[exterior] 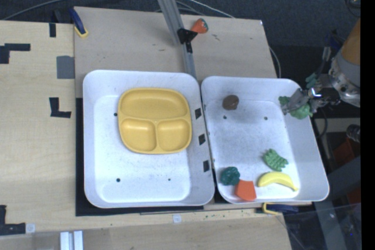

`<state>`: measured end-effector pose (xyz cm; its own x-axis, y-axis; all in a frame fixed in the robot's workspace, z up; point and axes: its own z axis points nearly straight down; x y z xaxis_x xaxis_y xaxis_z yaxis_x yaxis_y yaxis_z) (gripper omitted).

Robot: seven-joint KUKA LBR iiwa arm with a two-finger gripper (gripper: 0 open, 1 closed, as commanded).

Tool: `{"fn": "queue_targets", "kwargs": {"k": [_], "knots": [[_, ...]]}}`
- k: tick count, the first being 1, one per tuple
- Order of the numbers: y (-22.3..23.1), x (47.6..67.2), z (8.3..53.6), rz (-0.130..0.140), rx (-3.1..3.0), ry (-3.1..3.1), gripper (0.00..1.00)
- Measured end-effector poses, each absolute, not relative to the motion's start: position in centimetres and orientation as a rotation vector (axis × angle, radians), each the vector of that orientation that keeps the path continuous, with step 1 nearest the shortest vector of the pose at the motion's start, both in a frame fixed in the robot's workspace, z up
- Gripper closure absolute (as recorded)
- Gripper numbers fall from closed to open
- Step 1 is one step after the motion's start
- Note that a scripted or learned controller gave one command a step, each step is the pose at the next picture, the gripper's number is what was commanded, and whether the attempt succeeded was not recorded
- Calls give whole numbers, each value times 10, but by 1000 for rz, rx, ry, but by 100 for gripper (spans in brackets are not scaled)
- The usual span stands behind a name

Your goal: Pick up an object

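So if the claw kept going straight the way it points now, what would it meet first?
Probably the small brown round lump in the right white bin, leftward from the claw; height is unclear, so it may pass above.

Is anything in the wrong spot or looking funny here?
One thing: a green toy sits up on the right bin's rim beside the robot's hand, while the banana and other toys lie down inside. Nothing looks spilled or broken.

Divided plate (pixel 155 120) in left bin (pixel 94 143); toys in right bin (pixel 310 149)
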<state>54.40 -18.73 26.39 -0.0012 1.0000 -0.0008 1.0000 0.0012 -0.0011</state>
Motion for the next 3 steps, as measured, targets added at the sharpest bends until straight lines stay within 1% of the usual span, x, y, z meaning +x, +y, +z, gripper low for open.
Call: {"fn": "queue_targets", "kwargs": {"k": [1,3], "knots": [[-128,551,250,1,-2213,-2227,100],[-17,578,240,0,-2211,-2229,100]]}}
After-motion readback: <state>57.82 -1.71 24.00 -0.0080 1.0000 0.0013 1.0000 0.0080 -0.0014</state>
